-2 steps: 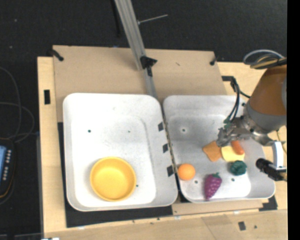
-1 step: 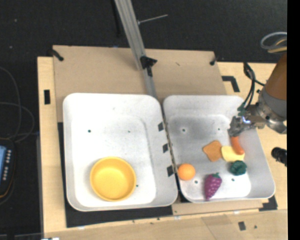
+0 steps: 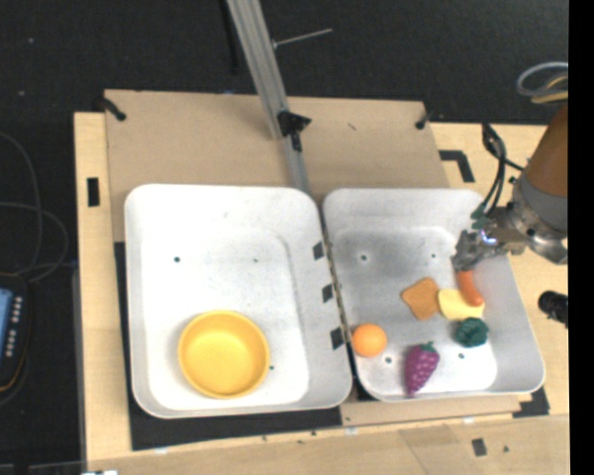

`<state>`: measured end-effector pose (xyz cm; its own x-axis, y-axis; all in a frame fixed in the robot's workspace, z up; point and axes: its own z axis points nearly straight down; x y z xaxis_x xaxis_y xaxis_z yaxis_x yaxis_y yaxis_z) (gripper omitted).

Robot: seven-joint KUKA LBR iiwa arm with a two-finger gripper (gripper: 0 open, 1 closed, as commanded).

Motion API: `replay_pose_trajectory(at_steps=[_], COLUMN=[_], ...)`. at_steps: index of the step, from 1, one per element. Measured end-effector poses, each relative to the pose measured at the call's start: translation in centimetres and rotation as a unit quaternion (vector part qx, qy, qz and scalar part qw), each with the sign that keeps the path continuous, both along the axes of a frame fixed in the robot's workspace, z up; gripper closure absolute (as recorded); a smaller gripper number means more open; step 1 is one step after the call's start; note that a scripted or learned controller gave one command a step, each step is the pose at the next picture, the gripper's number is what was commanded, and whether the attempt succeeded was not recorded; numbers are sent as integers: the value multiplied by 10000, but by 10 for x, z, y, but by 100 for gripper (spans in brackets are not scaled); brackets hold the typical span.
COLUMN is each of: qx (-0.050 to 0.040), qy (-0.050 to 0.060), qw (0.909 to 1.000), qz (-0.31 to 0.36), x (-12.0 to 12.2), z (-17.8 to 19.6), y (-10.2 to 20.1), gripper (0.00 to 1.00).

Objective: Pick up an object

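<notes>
My gripper (image 3: 471, 249) hangs over the right side of the right bin (image 3: 376, 228), coming in from the right edge. Just below it lies a small red-orange piece (image 3: 468, 286), next to a yellow piece (image 3: 458, 306) and an orange wedge (image 3: 421, 298). A dark green item (image 3: 471, 332) sits in front of those. Near the bin's front are a purple grape bunch (image 3: 421, 365) and an orange ball (image 3: 368, 339). Whether the gripper touches the red-orange piece I cannot make out.
The left bin (image 3: 218, 228) holds a yellow bowl (image 3: 224, 352) at its front. A grey metal pole (image 3: 262, 62) slants down from the top to the gap between the bins. Cables hang near the arm at the right.
</notes>
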<state>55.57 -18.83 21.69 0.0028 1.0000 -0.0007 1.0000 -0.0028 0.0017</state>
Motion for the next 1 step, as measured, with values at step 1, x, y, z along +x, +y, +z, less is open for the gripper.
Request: replay_pose_trajectory(at_steps=[1], qx=[7], qy=[-1], qw=[10000], qz=[50], x=[0], z=[-3], y=[58], gripper=[100])
